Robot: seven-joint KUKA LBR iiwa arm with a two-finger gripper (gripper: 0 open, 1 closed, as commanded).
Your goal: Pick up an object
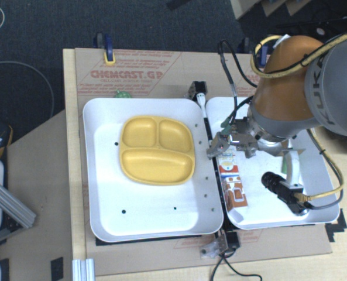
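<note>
One gripper [223, 147] hangs low over the orange box [233, 183] in the right bin [313, 212]. I cannot tell its grip; nothing looks lifted yet.

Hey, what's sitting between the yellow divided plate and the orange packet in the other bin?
In the camera view, bare white bin floor, then the black divider where both bins meet, separates the yellow plate from the orange packet.
</note>
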